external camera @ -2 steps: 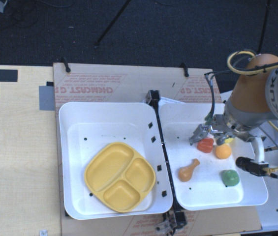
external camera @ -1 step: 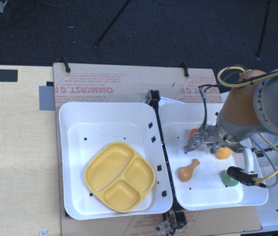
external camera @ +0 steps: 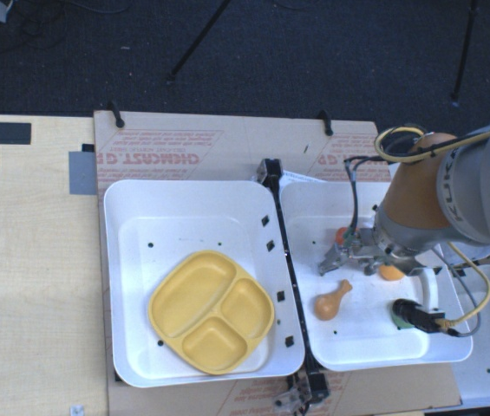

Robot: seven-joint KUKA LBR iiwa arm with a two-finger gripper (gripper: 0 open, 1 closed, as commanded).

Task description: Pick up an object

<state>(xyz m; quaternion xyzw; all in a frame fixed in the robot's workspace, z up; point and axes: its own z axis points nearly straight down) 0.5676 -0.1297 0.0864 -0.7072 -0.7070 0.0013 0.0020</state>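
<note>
My gripper (external camera: 346,268) hangs low over the middle of the right bin (external camera: 366,354), open, with nothing between its fingers. Just in front of it lies a tan drumstick-shaped toy (external camera: 332,301), a short way from the fingertips. A small orange piece (external camera: 391,273) rests right beside the gripper's right finger. Behind the gripper a small red thing (external camera: 341,232) is partly hidden by it.
The left bin (external camera: 132,232) holds a yellow divided plate (external camera: 211,311). A black divider (external camera: 281,258) runs between the two bins. The arm's orange band (external camera: 414,193) and cables crowd the right bin's far right side.
</note>
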